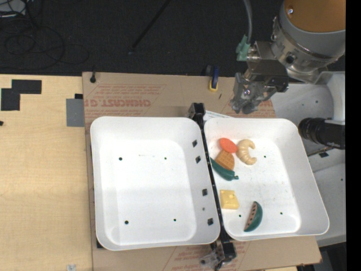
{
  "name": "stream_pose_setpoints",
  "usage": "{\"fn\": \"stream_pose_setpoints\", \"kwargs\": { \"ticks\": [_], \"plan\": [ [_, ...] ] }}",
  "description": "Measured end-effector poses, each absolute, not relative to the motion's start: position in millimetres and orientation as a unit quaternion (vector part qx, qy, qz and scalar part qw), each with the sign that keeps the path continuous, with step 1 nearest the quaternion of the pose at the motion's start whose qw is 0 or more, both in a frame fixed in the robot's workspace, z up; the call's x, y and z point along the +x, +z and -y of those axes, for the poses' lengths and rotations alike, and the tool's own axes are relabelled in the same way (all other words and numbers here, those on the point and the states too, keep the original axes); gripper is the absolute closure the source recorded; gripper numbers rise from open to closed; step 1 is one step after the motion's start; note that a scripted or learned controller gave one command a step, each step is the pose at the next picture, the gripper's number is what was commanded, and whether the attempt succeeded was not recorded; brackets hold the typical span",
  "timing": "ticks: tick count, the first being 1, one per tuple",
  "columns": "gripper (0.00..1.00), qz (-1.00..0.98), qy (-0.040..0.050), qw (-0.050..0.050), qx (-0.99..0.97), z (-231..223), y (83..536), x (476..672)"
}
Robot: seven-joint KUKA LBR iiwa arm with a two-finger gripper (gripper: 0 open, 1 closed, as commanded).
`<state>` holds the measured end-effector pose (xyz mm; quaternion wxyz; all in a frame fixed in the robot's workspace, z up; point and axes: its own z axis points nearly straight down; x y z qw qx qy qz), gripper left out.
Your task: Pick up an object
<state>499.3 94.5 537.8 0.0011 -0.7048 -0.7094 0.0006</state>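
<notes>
Hand (246, 103) above bin; croissant (246, 151) below, apart.

The pale wooden surface (39, 168) carries a printed brown cardboard sheet (146, 95), on which two shallow white bins, left (104, 151) and right (299, 174), sit touching side by side.

Two bins (146, 239), five toy foods (228, 151)

1. The grey arm (307, 47) enters at about two o'clock, its orange band (316, 7) uppermost at the frame's top right.
2. The wrist slants toward eight o'clock.
3. The gripper (246, 105) hangs at the wrist's lower end, pointing down, nothing visible between its fingertips.
</notes>
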Motion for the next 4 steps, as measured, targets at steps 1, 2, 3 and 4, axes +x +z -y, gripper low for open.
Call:
{"fn": "stream_pose_setpoints", "kwargs": {
  "ticks": [1, 2, 3, 4],
  "plan": [
    [1.0, 0.709, 0.0022, 0.002, -0.705, -134, 537, 485.0],
    [1.0, 0.709, 0.0021, 0.002, -0.706, -169, 537, 475.2],
    [1.0, 0.709, 0.0014, 0.001, -0.706, -209, 537, 475.7],
    [1.0, 0.708, 0.0024, 0.001, -0.707, -223, 533, 475.9]
  ]
}}
